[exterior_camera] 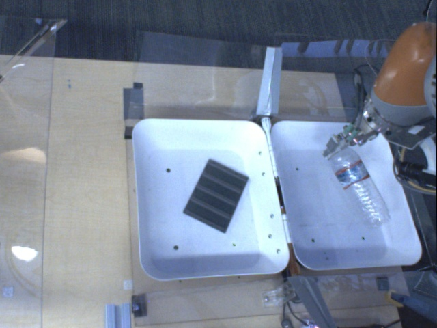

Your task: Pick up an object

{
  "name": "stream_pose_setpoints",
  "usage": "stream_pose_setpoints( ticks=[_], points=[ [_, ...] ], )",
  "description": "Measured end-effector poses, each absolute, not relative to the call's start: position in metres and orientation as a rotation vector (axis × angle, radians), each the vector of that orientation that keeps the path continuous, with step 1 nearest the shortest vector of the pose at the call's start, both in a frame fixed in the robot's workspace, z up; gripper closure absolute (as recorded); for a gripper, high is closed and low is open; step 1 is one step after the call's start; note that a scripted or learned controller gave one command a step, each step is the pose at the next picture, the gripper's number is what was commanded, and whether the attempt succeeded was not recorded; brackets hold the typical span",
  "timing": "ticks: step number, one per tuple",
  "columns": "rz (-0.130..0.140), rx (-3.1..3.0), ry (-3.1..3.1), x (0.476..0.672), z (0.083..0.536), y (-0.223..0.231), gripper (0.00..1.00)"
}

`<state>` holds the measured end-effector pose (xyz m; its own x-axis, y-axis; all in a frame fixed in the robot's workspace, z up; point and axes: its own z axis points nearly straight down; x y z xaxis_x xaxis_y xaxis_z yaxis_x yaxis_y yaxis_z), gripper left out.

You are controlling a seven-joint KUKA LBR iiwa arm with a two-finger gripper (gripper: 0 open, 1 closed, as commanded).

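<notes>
A clear plastic bottle (pixel 358 183) with a blue-and-white label lies on its side in the right bin (pixel 321 238), its neck pointing up-left toward the bin's far side. My gripper (pixel 347 139) hangs from the orange-banded wrist right at the bottle's neck end, touching or just over it. A dark grey ribbed rectangular block (pixel 216 195) lies flat and turned at an angle in the middle of the left bin (pixel 157 238), far from the gripper.
A metal divider post (pixel 268 91) rises behind the seam between the two bins. Cables (pixel 413 173) hang at the right bin's right rim. The wooden bench top (pixel 68 183) stretches out left of the bins.
</notes>
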<state>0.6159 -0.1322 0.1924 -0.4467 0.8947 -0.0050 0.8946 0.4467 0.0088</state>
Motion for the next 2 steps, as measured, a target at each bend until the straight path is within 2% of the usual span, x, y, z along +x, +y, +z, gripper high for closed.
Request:
stream_pose_setpoints(
  ticks=[1, 2],
  points=[
    [0.005, 1.525, 2.74, 0.6453, 0.1273, -0.1344, 1.0],
    [0.005, 1.525, 2.739, 0.6454, 0.1275, -0.1345, 0.0]
  ],
)
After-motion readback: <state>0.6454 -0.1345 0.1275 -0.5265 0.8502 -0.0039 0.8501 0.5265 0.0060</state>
